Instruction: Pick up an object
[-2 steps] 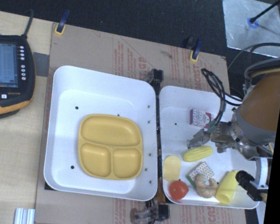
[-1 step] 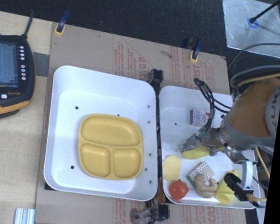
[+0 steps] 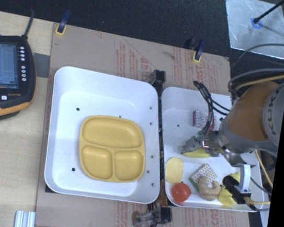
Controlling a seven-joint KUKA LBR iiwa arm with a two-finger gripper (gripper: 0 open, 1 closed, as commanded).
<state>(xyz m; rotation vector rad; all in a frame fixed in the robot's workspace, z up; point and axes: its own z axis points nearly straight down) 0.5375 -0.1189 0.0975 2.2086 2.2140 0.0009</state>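
Observation:
The right bin (image 3: 183, 103) holds several small items. A red tomato (image 3: 181, 192) lies at its front left, with a pale yellow slice (image 3: 174, 169) just behind it. A speckled wedge (image 3: 204, 172) and a tan lumpy piece (image 3: 209, 187) sit to the right, beside a yellow piece (image 3: 227, 200). A small pink packet (image 3: 200, 118) lies further back. My gripper (image 3: 199, 145) is low in the middle of this bin, right over a long yellow item (image 3: 198, 154). I cannot tell whether it touches that item.
The left bin (image 3: 61, 124) carries a yellow divided plate (image 3: 112, 148). A tablet-like pendant (image 3: 2, 73) rests on the bench at far left. The arm's grey and orange body (image 3: 252, 119) overhangs the right bin's right side.

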